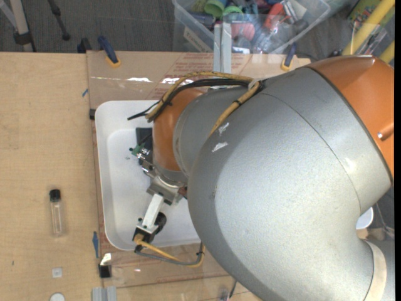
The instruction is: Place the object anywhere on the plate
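The gripper (143,152) hangs inside the shallow white plastic bin (102,168); open or closed cannot be told. The grey arm (282,187) hides the object beneath it; handling unjudged.

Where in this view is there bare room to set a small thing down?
Bare: in the white bin, the floor strip between its left wall and the arm; and the wooden bench left of it, above the vial. Crowded: the arm covers the bin's right side, and the clear tub at the top is full.

Bulky grey arm (288,187), orange band (376,99)
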You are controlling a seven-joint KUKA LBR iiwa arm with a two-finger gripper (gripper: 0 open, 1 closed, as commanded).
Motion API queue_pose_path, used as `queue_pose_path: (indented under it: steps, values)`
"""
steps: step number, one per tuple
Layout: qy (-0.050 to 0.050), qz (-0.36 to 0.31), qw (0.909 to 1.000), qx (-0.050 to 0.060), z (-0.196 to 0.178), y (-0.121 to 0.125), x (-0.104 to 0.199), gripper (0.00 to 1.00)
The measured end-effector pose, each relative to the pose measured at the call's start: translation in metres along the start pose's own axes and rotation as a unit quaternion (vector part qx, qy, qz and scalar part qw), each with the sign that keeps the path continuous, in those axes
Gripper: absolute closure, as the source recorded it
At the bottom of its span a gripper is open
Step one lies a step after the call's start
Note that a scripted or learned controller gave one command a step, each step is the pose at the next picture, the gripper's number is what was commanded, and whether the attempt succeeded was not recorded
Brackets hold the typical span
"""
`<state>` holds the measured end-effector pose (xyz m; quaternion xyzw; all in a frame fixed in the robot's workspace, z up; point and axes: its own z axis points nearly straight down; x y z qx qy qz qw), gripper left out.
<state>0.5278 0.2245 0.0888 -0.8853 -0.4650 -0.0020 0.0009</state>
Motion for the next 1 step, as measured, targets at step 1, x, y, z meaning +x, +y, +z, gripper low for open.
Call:
queue_pose_path:
  steps: [1]
  values:
    - [-0.003,-0.259,0.9659,0.003,-0.0788,-0.0404,-0.0279,1.0]
